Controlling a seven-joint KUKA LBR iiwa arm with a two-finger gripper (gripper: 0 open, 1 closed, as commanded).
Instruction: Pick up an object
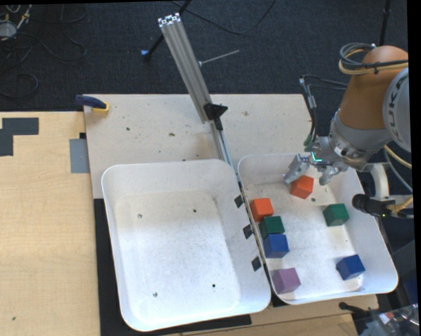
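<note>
The left bin (pixel 172 248) lies bare. The right bin (pixel 379 261) carries seven small blocks: two orange, two green, two blue, one purple (most line its left wall). The tilted orange block (pixel 302 187) sits between the claw's (pixel 313 174) spread fingers, apparently gripped.

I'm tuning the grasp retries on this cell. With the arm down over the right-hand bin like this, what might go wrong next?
1. The tool sits right at the red-orange block, which looks tilted; the block may slip or get pushed instead of lifted.
2. The orange block, dark green block and blue block crowd against the right bin's left wall, which probably leaves little room for a retry there.
</note>
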